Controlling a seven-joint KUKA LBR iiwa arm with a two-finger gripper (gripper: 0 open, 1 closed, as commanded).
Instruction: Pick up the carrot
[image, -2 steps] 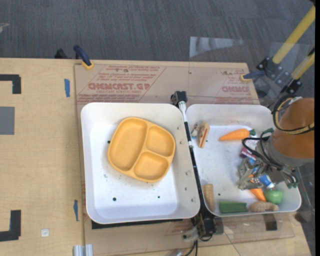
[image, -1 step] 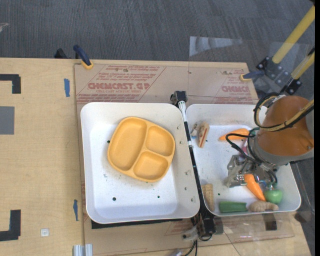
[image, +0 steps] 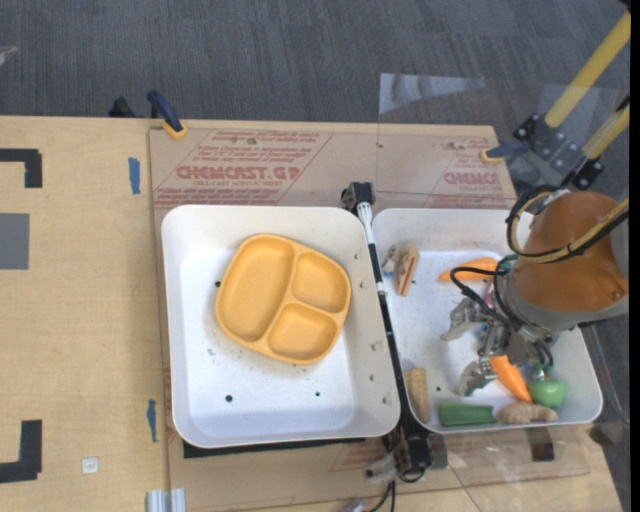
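The carrot (image: 510, 378), short and orange, lies near the front right corner of the right bin (image: 430, 330). My gripper (image: 468, 352) hangs over this bin just left of the carrot, pointing left, with the arm's orange band (image: 575, 255) above it. Its two metal fingers (image: 473, 380) stand apart, so it is open, and nothing shows between them. The lower finger is close beside the carrot's left end. Part of the carrot is covered by the wrist.
Around the carrot lie a green round piece (image: 549, 391), a green stick (image: 465, 412) and a beige lump (image: 528, 412). An orange piece (image: 472, 267) and brown item (image: 405, 268) sit at the back. The left bin (image: 200, 380) holds a yellow divided plate (image: 283, 298).
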